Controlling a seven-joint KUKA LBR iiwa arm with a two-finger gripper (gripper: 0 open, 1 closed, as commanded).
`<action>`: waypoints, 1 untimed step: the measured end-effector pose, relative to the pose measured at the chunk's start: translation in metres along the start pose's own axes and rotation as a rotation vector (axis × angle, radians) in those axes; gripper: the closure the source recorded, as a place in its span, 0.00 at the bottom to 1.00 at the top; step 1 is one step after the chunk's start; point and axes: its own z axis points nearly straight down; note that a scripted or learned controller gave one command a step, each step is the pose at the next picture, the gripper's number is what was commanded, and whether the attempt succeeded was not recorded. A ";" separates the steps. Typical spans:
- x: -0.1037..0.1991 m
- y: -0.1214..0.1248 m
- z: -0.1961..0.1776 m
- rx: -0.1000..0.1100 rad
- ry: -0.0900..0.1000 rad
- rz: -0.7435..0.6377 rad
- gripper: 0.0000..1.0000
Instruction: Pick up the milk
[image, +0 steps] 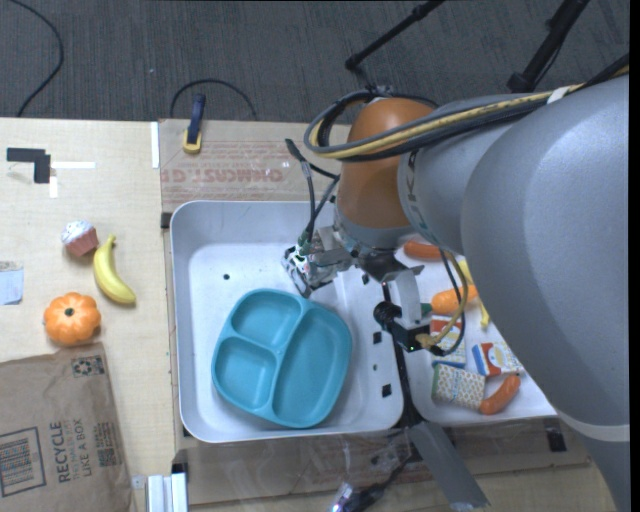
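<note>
Bench (100, 200) of pale wood bears banana (112, 272) and pumpkin (72, 319); pincer (312, 262) state unclear.

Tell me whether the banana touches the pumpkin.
Apart. The camera view shows bare bench between the banana and the pumpkin.

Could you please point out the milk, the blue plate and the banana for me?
milk (491, 357): camera view, carton front.
blue plate (300, 375): camera view, large compartment.
banana (111, 273): camera view, middle.
</note>
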 end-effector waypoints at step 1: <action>-0.025 -0.044 -0.057 0.029 0.001 0.220 1.00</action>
